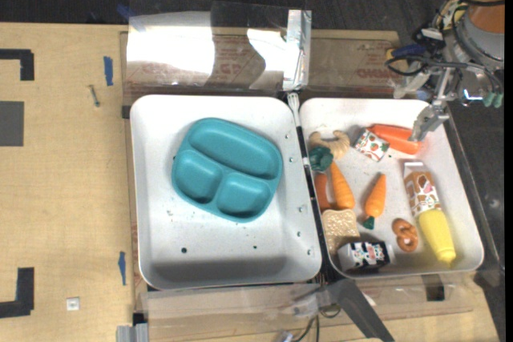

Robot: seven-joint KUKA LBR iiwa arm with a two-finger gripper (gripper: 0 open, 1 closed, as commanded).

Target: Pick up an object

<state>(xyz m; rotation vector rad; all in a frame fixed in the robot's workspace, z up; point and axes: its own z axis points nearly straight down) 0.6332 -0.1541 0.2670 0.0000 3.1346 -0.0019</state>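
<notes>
Claw [425,124] hovering at the far right corner of the right bin [469,196], finger state impossible to tell, just above the orange carrot-like toy [394,137] lying there; probably light, stiff, smooth plastic, best pinched across its narrow middle.

Small toy foods, among them an orange carrot [342,187] and yellow bottle [438,234], lie scattered in the right bin [469,172].

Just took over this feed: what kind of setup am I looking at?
Likely a lab bench for robot picking trials: two white bins side by side, toy food such as a carrot in the right one, a teal divided tray in the left.
</notes>
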